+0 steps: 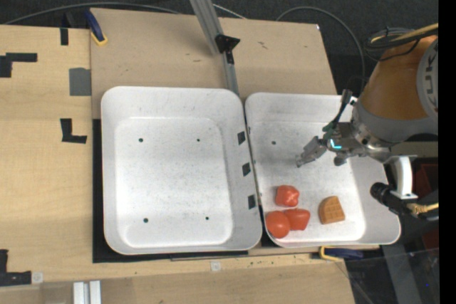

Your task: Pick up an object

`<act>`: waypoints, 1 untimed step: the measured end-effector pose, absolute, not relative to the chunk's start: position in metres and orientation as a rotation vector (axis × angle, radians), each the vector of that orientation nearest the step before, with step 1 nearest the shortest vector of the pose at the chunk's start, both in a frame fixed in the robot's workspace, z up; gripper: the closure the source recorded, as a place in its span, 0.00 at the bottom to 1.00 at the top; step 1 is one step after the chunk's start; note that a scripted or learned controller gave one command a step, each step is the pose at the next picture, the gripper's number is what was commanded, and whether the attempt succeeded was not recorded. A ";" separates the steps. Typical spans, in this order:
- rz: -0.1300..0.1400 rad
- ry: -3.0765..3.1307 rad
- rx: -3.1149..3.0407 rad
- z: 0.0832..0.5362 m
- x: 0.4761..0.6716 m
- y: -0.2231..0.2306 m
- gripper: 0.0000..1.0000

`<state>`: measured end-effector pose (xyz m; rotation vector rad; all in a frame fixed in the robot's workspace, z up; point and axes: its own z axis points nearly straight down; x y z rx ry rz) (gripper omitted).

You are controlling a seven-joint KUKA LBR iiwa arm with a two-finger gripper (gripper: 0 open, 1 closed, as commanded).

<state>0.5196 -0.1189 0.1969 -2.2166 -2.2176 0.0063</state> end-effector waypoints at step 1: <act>0.002 -2.222 -2.218 0.199 0.521 -0.119 0.00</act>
